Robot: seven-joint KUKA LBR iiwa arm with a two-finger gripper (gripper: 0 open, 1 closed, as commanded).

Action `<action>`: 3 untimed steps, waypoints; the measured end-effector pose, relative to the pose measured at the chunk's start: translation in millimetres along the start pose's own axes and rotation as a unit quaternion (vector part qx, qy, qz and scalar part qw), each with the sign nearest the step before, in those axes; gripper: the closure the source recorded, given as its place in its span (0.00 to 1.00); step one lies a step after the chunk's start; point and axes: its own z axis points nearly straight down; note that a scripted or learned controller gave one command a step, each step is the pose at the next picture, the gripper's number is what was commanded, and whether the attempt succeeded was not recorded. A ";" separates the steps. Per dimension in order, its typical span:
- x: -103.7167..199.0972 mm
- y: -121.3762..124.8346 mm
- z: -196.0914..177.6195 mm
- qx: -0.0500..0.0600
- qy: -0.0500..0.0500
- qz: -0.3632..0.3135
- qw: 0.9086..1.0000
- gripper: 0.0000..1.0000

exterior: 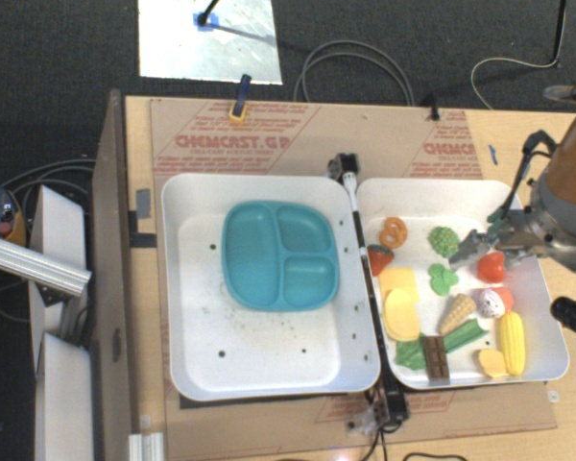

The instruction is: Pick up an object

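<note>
Red tomato point(491, 266) in right bin point(557, 353), directly under my gripper point(494, 241); jaw spread I cannot tell; arm enters from right.

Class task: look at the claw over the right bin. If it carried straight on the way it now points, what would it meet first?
The claw points left across the right bin. The green broccoli-like piece lies first in that line, probably; height above the toys is unclear from this slanted view, so it might pass over.
</note>
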 end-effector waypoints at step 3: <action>-22.6 47.9 163.9 0.002 0.001 0.000 1.000 0.00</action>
